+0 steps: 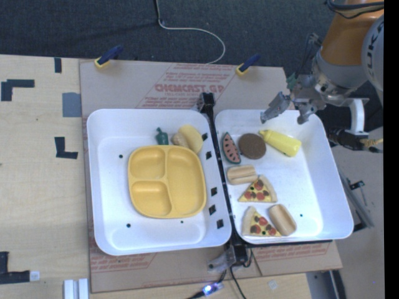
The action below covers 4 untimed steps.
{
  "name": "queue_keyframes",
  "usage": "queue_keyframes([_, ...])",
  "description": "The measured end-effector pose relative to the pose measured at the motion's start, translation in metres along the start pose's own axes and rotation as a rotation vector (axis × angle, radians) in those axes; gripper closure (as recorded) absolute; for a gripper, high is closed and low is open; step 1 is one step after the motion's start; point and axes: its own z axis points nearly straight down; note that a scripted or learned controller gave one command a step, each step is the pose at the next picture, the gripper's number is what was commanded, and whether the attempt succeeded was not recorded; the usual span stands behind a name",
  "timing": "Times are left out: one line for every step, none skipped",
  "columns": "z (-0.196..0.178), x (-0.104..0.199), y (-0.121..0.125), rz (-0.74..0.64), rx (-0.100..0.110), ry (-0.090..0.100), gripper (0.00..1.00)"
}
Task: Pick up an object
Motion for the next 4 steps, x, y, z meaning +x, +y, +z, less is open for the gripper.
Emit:
queue_keyframes([0.063, -0.004, 0.002, 0.0, 0.005, -0.001, 0.0])
queue_keyframes([0.111, -0.01, 0.004, 0.0, 0.005, -0.001, 0.0])
queue_keyframes([0.169, -0.012, -0.006, 0.0, 0.006, -0.001, 0.0])
queue_keyframes([0.175, -0.012, -0.006, 0.0, 0.001, -0.002, 0.0])
